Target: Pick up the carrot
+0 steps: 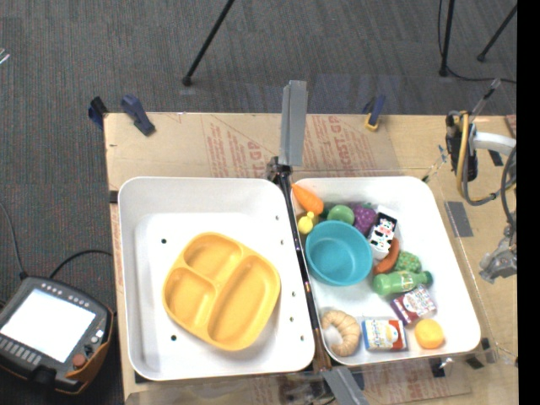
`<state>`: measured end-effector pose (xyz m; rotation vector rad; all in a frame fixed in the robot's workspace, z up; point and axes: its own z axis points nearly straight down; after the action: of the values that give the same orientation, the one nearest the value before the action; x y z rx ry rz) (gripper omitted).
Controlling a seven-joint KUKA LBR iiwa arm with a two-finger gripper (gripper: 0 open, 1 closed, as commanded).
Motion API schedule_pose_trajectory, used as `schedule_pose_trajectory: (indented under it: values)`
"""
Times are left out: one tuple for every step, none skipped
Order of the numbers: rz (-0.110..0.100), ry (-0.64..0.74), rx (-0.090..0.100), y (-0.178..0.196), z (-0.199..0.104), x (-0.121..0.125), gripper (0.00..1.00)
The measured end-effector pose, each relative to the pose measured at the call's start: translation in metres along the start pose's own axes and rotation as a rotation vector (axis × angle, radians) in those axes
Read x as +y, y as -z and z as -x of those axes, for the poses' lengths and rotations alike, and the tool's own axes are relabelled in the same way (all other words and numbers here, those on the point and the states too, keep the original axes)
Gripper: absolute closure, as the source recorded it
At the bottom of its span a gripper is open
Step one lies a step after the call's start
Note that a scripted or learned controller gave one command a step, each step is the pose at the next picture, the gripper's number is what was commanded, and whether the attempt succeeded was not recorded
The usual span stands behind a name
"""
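Dark grey carpet surrounds a cardboard-topped bench (pixel 211 146) that carries two shallow white bins side by side. Red printing runs across the cardboard, too faint and skewed to read.

From the camera above, the left bin (pixel 139 218) contains a yellow divided plate (pixel 221 289). The right bin (pixel 451 264) is crowded. The carrot (pixel 307 198) lies in its far left corner, just beside the divider between the bins, orange body angled toward the bin's middle. Just in front of it sit a small yellow piece (pixel 305 224) and a teal bowl (pixel 338 253). Round the bowl lie a green fruit (pixel 341 213), purple grapes (pixel 364 218), a black-and-white carton (pixel 383 231), a green bottle (pixel 402 280) and a bagel (pixel 342 331). Two small packets (pixel 384 334) carry labels — their writing is too small to read. An orange fruit (pixel 429 334) rests in the near right corner.

No gripper is over either bin, so whether its jaws are open or closed cannot be told, and the carrot lies untouched.
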<state>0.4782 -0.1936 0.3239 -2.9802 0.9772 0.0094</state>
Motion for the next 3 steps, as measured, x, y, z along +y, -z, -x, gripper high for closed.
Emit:
schedule_pose_trajectory:
  values:
    - [-0.001,0.200,0.003,0.030,-0.019,0.004,1.00]
    - [-0.002,0.443,0.002,0.025,-0.033,-0.008,1.00]
    - [-0.011,0.455,-0.001,0.034,-0.032,-0.015,1.00]
